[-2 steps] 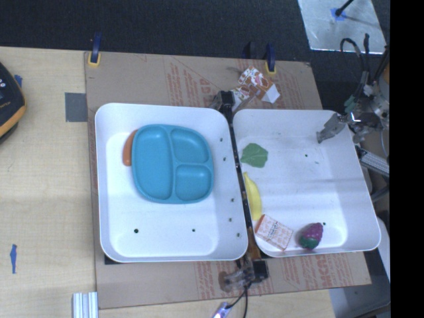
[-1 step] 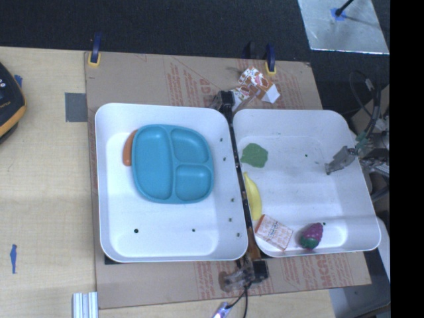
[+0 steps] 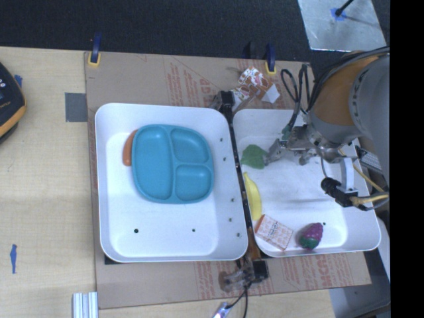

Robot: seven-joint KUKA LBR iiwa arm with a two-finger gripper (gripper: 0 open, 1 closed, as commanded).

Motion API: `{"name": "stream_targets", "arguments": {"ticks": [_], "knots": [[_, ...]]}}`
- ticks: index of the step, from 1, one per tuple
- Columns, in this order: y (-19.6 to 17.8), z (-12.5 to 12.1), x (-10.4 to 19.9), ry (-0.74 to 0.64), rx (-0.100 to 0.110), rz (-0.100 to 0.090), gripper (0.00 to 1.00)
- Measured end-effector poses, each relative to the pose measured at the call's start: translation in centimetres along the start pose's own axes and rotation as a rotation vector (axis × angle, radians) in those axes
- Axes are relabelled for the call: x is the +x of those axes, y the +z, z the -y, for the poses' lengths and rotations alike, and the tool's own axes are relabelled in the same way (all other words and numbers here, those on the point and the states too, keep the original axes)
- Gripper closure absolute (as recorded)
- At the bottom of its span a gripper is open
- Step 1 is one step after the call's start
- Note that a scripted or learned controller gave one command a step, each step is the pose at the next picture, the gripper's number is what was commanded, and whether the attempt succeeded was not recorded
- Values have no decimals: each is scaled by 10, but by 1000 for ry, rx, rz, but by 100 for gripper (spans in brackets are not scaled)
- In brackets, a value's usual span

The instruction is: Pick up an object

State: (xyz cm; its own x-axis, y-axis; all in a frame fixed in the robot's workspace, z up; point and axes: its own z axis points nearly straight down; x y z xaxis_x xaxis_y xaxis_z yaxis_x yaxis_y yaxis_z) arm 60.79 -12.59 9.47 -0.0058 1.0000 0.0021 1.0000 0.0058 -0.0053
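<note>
The claw point(image 3: 273, 152) is low in the right bin point(image 3: 358, 240), its tips at the right edge of a green leaf point(image 3: 254, 156). Whether the fingers are spread or pressed together I cannot tell; nothing visibly sits between them. This looks like the reach-and-grasp step, with the leaf the likely target and not yet lifted. Next, the claw probably needs to settle over the leaf, pinch, then rise straight.

Room is tight on the far side of the leaf: the bin wall and the left bin point(image 3: 106, 177) lie just beyond it. Toward the camera from the claw lies a banana point(image 3: 252, 195), near the leaf, then a box point(image 3: 273, 232) and a berry point(image 3: 310, 236) well apart. The bin floor under the arm side is bare, giving open room to withdraw. A blue plate point(image 3: 173, 163) sits across the wall.
</note>
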Motion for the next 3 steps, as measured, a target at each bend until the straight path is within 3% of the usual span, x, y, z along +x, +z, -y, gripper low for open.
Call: {"name": "stream_targets", "arguments": {"ticks": [1, 2, 3], "knots": [[2, -46, -40, 1, -3, 2, 0], [-29, -48, -87, 3, -3, 2, 0], [-70, 20, -86, 3, -4, 2, 0]]}}
